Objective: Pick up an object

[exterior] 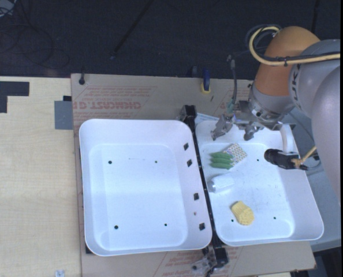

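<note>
The right bin (298, 221) holds a green ridged piece (221, 160) with a small checkered white piece (237, 152) touching its right end. Below them lies a white cylinder (220, 183), and a yellow lumpy object (242, 213) sits nearer the front. My gripper (234, 133) hangs over the far end of this bin, just behind the green piece and apart from it. Its two fingers (217, 130) are spread, and nothing is between them.
The left bin (96, 212) stands beside the right one, separated by a black divider strip (196, 172). A cardboard sheet (131, 100) lies under both bins. The arm's grey body (327, 97) looms over the right bin's far right corner.
</note>
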You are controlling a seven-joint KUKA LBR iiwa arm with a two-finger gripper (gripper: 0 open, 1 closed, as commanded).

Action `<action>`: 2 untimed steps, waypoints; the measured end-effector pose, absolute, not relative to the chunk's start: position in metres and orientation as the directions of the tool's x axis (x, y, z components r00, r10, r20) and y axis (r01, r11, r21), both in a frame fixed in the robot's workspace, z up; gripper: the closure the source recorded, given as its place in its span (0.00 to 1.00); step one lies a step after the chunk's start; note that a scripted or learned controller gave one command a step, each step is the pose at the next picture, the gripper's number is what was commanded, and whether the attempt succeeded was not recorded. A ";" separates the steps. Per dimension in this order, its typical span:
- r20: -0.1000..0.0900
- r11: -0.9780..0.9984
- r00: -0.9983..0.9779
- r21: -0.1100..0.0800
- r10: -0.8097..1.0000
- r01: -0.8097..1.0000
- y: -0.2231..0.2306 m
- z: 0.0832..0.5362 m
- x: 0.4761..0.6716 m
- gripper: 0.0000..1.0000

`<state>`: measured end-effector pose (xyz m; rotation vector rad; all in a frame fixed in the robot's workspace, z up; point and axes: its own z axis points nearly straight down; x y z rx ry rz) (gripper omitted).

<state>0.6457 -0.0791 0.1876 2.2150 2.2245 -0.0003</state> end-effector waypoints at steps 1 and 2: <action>0.000 -0.004 0.004 -0.011 1.000 1.000 -0.112 0.144 0.589 0.00; -0.001 0.004 -0.004 0.001 1.000 1.000 -0.123 0.153 0.631 0.00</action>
